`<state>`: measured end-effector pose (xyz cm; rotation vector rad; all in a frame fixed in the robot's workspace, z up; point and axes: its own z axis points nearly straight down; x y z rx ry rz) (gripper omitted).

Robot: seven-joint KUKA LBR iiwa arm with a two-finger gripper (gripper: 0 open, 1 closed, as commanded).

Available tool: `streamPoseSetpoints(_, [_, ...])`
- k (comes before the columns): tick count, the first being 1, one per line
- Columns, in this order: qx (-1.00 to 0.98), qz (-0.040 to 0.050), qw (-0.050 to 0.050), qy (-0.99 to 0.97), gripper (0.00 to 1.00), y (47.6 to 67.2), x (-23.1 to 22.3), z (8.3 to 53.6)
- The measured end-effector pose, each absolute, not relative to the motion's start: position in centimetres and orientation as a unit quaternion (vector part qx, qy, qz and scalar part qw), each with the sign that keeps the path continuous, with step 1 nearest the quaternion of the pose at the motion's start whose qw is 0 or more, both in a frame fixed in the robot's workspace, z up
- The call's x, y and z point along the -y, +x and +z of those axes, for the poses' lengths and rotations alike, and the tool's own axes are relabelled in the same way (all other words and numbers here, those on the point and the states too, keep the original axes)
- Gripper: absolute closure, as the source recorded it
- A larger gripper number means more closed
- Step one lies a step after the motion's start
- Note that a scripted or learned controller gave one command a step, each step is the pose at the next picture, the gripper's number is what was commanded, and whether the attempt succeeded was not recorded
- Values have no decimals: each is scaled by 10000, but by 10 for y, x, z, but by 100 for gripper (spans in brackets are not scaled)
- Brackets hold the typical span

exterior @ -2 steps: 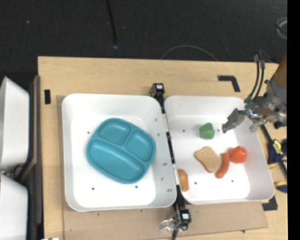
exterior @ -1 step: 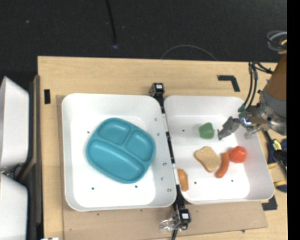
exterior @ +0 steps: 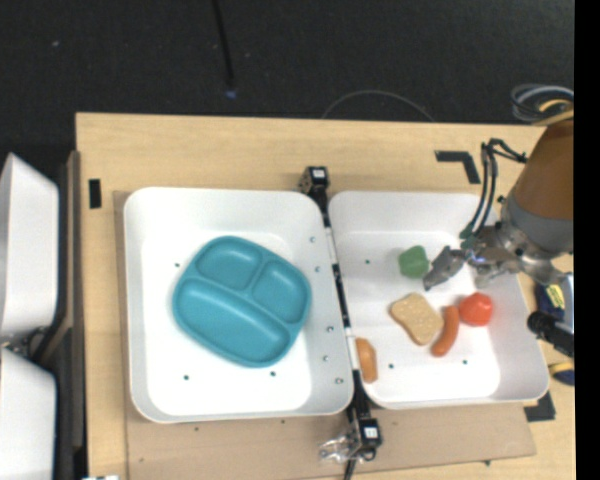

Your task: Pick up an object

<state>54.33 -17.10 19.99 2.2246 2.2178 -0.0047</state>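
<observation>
The bench (exterior: 230,148) carried two white bins side by side. The left bin (exterior: 150,368) held a blue plate (exterior: 242,299) with three compartments, lying flat near the bin's centre.

The right bin (exterior: 380,218) held five items. A green block (exterior: 413,261) lay in the upper middle. A bread slice (exterior: 416,318) lay below it, near the bin's centre. A sausage (exterior: 446,331) lay just right of the bread, tilted, touching or nearly touching it. A red tomato (exterior: 475,309) lay just beside the upper end of the sausage. An orange piece (exterior: 366,359) lay at the bin's left wall, close to the divide between the bins.

The arm (exterior: 545,193) reached in from the right, its orange band over the right bin's upper right corner. The jaws (exterior: 450,265) sat low over the right bin, just right of the green block and above the tomato. One dark finger (exterior: 441,268) pointed down and left toward the space between block and bread. Whether the jaws were apart or together could not be told; nothing was seen between them. All five items rested on the bin floor.
</observation>
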Motion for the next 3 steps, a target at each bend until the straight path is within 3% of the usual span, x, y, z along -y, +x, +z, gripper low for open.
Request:
streamPoseSetpoints(1, [-7060,-14,6,7082,0,552,177,150])
streamPoseSetpoints(2, [-7052,11,25,7090,100,553,178,163])
streamPoseSetpoints(3, [-7084,18,22,7058,100,553,172,208])
